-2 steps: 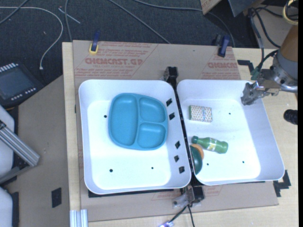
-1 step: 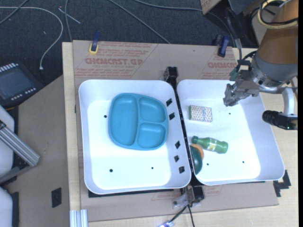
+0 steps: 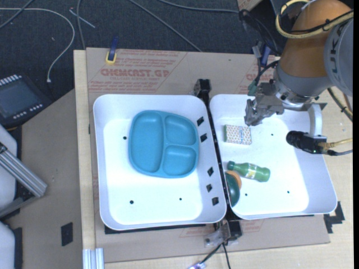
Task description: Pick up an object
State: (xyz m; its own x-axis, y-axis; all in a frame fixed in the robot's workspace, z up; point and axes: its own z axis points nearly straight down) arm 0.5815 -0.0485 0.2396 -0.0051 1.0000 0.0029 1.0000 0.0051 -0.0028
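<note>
Camera view takes in the tabletop, cardboard-covered, carrying two white bins. Left bin holds a blue divided plate at centre, with bare floor around it. Right bin has open floor along its right half. At upper right the arm is cut by the frame edge; its gripper hangs just above a small patterned packet. Lower down lie a green bottle and a partly hidden green-orange item against the dividing wall.
</note>
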